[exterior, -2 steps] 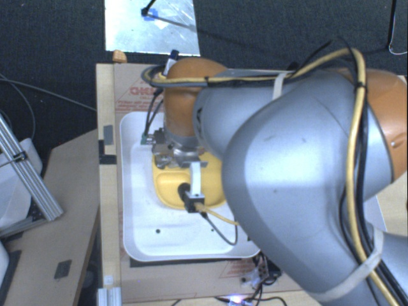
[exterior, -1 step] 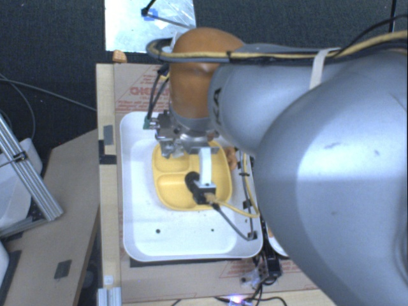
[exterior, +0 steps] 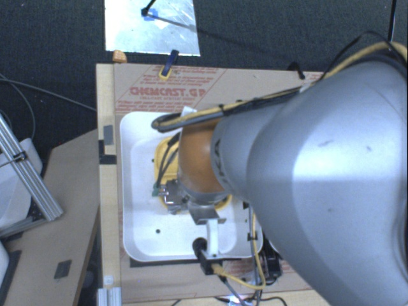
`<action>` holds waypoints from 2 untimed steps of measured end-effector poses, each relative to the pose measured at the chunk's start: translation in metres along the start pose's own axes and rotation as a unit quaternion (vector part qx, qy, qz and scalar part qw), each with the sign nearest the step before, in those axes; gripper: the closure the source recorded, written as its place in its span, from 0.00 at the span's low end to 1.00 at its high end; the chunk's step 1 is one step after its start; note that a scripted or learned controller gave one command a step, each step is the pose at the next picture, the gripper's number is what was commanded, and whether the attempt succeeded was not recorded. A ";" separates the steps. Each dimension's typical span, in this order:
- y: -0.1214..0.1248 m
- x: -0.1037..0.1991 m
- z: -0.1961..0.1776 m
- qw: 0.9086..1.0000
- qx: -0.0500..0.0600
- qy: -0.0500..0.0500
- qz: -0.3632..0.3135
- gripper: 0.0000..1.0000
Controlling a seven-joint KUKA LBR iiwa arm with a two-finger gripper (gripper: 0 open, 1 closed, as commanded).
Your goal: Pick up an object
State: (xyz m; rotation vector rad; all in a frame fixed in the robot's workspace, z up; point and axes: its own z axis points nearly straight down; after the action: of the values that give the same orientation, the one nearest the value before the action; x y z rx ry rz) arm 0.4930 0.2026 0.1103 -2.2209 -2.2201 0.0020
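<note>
Yellow object (exterior: 164, 152) lies inside the white bin (exterior: 137, 234), around the bin's middle. It is mostly hidden under the arm (exterior: 306, 171); we see only its left edge and a sliver on the side toward the bin's near rim, so its kind is unclear. The orange band (exterior: 194, 158) of the arm sits right above the bin's middle, with the wrist pointing down into the bin. The jaws are hidden below the wrist, so we cannot tell if they are open or closed. A small green bit (exterior: 156, 190) is inside the bin, close by the yellow object; we can't tell if they touch. A white scrap (exterior: 189, 111) sits at the bin's far rim, and a dark speck (exterior: 158, 231) on the bin floor near its front-left corner. Printed cardboard (exterior: 169, 91) shows beyond the bin's far rim, with a blue and yellow clip (exterior: 169, 64) at the cardboard's far edge.
</note>
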 end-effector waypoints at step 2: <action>0.105 -0.124 -0.094 1.000 -0.008 -0.001 0.003 1.00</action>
State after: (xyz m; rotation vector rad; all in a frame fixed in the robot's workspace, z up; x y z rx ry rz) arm 0.5978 0.0789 0.2042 -2.2349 -2.2229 -0.0132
